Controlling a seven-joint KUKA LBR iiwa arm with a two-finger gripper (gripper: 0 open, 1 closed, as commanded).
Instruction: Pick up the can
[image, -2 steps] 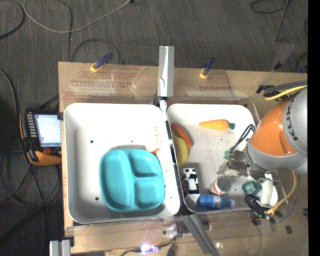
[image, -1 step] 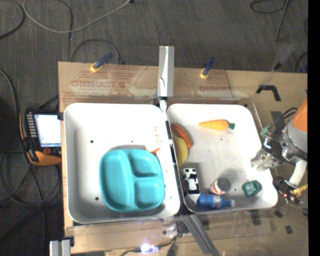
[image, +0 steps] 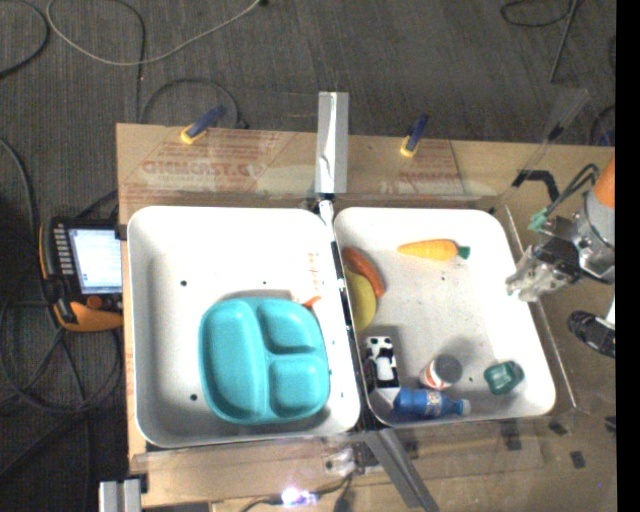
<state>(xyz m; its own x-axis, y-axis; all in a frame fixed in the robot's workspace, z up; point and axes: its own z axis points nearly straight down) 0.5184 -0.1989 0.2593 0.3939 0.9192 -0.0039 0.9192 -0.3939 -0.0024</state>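
So, front of the bench first, working back:

blue bottle (image: 428, 404): lies on its side along the near wall of the right bin (image: 452, 222), cap end toward the teal cup (image: 504, 376).

can (image: 440, 371): sits in the near right part of the right bin, just behind the bottle and just left of the cup. Grey top faces up at the camera and a red-and-white side shows below it, so it looks upright, maybe leaning a touch.

can, axis: long axis runs roughly vertical, top end skyward.

can, handling (a guess): small, light, stiff metal with a slick round wall. Thin walls would dent under a hard squeeze.

can, grab spot (a guess): across the sides at mid-height from above, fingers lined up to miss the bottle and cup.

black-and-white box (image: 379, 361): near the bin divider, left of the can.

gripper (image: 527, 276): hovers at the right bin's far right rim, well apart from the can, nothing between its fingers. How wide it's open, can't tell.

carrot (image: 433, 249): far end of the bin.
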